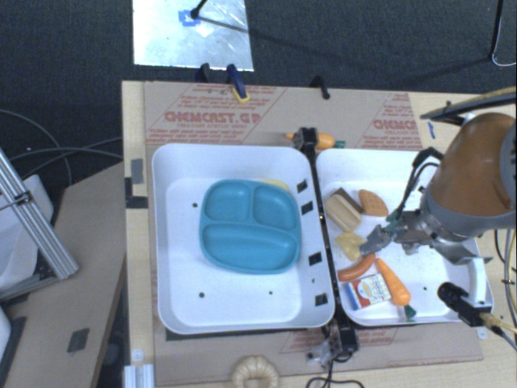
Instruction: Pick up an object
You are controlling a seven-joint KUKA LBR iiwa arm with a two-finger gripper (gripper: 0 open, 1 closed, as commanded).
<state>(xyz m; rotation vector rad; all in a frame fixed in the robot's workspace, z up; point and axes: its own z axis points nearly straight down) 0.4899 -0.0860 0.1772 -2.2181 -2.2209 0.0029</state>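
Observation:
The right bin (404,162) holds several toy foods: a tan wooden block (342,209), a brown bread roll (372,203), a pale yellow piece (350,244), a red sausage (357,267), an orange carrot (393,280) and a red-and-white packet (370,291). My gripper (378,240) reaches in from the right and hangs low just above the yellow piece and the sausage, its dark fingers slightly spread. I see nothing between them.
The left bin (174,217) carries a blue divided plate (249,225) with a pale yellow item (277,184) at its far edge. A black divider with clamps (317,217) separates the bins. An orange object (324,141) lies behind them. The arm's orange band (477,164) overhangs the right bin.

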